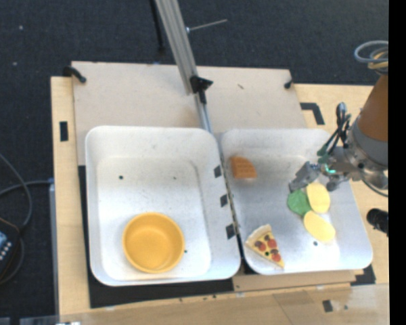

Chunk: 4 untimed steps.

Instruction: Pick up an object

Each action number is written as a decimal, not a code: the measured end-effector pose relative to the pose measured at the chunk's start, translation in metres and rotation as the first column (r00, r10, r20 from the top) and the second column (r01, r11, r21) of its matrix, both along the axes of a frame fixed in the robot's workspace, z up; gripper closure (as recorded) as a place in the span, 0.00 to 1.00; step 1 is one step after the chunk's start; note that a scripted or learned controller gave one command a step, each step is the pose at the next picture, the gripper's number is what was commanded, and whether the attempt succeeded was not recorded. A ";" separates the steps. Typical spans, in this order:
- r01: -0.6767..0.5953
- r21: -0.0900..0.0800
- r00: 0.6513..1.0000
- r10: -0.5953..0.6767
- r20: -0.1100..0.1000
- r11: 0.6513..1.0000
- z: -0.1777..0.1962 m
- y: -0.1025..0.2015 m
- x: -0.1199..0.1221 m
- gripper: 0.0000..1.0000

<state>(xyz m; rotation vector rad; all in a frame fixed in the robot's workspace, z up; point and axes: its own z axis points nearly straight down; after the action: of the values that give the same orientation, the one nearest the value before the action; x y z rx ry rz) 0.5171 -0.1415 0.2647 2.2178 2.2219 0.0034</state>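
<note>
while the gripper (310, 176) hovers by the yellow slice (318, 198), its grip unclear, nothing looks lifted; picking remains.

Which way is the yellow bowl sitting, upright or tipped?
Upright: the yellow bowl rests in the left bin, its round mouth facing up.

A light wooden desk (64, 181) stands on dark carpet (27, 32) and carries a pale beige board (142, 100) beneath two shallow white plastic bins, the left bin (105, 154) and the right bin (355, 249) side by side. A slanted grey aluminium rail (176, 32) runs down to where the bins meet. Black cables (13, 188) loop on the carpet at left.
</note>
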 end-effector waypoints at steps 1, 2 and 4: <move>0.003 0.000 1.000 -0.003 -0.007 1.000 -0.059 0.008 0.000 0.00; 0.003 -0.001 1.000 -0.003 -0.006 1.000 -0.103 0.012 0.003 0.00; 0.008 0.000 1.000 -0.008 0.002 1.000 -0.133 0.006 0.008 1.00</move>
<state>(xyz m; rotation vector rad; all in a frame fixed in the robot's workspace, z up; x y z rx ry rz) 0.5254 -0.1351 0.1316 2.2258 2.2122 0.0052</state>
